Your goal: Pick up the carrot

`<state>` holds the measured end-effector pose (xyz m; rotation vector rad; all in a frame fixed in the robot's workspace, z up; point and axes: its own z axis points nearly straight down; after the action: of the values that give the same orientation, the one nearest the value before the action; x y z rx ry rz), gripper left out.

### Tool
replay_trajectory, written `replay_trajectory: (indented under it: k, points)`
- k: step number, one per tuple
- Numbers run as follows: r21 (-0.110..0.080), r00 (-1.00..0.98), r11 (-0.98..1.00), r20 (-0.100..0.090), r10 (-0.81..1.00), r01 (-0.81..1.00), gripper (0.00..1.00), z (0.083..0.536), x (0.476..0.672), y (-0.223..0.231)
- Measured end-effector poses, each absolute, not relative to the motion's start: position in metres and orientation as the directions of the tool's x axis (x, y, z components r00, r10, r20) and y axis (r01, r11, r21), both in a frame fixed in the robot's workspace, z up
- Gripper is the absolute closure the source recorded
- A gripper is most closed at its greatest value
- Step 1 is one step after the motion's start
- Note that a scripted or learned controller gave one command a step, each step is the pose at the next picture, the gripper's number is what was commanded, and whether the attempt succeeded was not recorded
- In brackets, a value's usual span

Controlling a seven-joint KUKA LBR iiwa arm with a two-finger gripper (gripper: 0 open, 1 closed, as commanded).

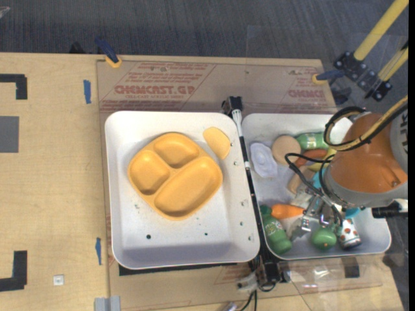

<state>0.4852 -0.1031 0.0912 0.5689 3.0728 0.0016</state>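
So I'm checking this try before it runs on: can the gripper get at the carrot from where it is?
Probably yes. The gripper hangs just right of the carrot, whose top lies uncovered, though green toys crowd close below it.

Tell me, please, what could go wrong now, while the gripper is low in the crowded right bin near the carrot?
1. The carrot lies tight among green items, so the gripper may close on a neighbour or push the carrot aside.
2. Black cables hang from the wrist over the right bin; they could drag items.
3. The small can sits beside the gripper and may get knocked.
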Motion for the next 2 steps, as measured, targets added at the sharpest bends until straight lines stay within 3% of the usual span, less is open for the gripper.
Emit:
replay_trajectory:
  k: [1, 2]
  points:
    - [0.010, -0.754, 0.754, -0.012, 0.657, 0.657, 0.00, 0.091, 0.484, -0.105]
    - [0.006, -0.589, 0.589, -0.006, 0.808, 0.808, 0.00, 0.090, 0.523, -0.103]
